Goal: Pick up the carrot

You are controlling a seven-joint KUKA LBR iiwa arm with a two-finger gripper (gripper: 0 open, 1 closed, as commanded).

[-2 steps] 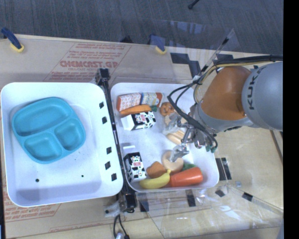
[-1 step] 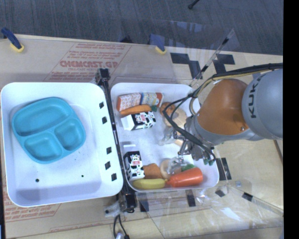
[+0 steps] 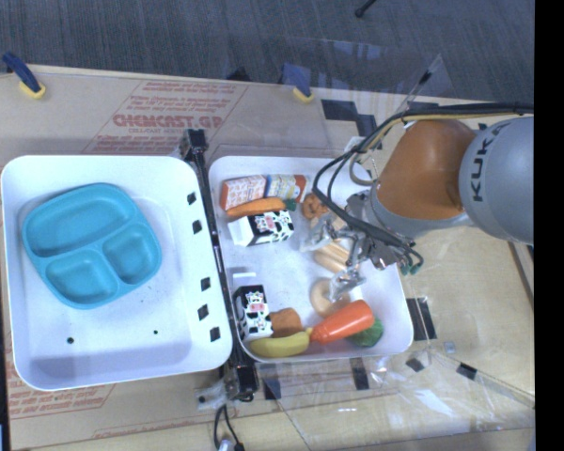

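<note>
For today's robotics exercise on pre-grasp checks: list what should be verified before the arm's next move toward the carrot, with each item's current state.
1. Carrot visible in right bin: ok.
2. Claw above the carrot: ok, just above it.
3. Claw open: cannot tell.
4. Carrot free of neighbours: not ok; banana touches its tip, and a green item lies against it.
5. Carrot clear of the bin wall: not ok, close to the near edge.

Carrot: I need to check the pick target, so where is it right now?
The carrot lies in the right bin, near its front right corner, beside the banana and just below the gripper.
</note>
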